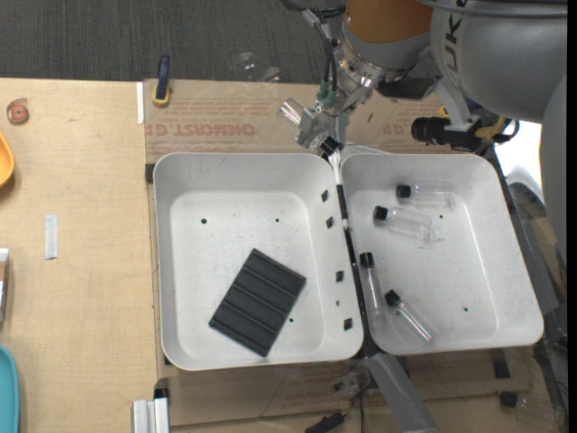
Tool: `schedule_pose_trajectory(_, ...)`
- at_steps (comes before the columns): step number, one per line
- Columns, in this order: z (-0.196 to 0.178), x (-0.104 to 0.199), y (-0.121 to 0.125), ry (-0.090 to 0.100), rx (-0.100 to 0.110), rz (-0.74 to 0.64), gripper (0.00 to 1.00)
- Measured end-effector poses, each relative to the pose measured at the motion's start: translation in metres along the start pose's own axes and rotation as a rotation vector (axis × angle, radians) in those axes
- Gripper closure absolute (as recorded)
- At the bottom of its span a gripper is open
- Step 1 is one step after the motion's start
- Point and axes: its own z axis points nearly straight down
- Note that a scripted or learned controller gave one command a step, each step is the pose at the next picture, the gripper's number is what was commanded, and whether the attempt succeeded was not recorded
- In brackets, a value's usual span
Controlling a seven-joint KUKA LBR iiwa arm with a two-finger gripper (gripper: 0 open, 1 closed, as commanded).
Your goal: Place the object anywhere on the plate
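jaws [315, 129] above bins; cardboard [216, 126] reads "chemcest".

Plate [259, 301] in left bin [171, 242], tubes [415, 224] right.

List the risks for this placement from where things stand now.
1. The vials are clear, thin and scattered in the right bin; one lies tight against the bin's left wall, so a grasp there may slip or miss.
2. The dark ribbed plate sits tilted in the left bin; a round vial dropped on it may roll off.
3. The gripper hangs above the rims where the bins meet and may clip them descending.
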Motion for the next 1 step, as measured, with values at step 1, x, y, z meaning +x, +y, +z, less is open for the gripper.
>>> schedule_pose_trajectory(1, -0.0155, 0.0911, 0.0485, 0.000, -0.001, -0.229, 1.00)
